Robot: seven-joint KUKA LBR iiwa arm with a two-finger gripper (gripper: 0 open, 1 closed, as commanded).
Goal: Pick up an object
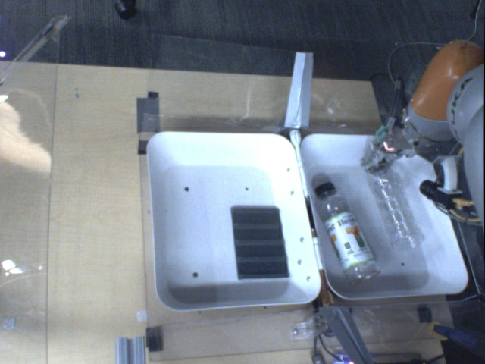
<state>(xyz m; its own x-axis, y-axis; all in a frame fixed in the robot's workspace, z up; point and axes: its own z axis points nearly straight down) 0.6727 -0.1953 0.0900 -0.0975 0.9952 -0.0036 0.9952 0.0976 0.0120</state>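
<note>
Two shallow white bins sit side by side on a wooden bench (83, 226). The left bin (170, 203) holds a dark ribbed rectangular block (260, 241), lying flat toward the right half of its floor, well apart from the walls.

The right bin (447, 271) holds two things. A clear plastic bottle (346, 232) with a black cap and a white-and-orange label lies on its side near the bin's left wall, cap toward the far end, base toward the near edge. Just beside it, to the right and not touching, lies a clear, long transparent object (395, 211), also roughly lengthwise, its upper end reaching toward the gripper; what exactly it is cannot be told from its faint outline.

The arm (455, 89) comes in from the right, orange band showing above the wrist. The gripper (381, 154) hangs over the far part of the right bin, close to the upper end of the transparent object. Glare and small size hide the pincer: whether it stands wide, narrow, or closed on anything cannot be told. Dark cables (451, 196) trail over the bin's right rim.
</note>
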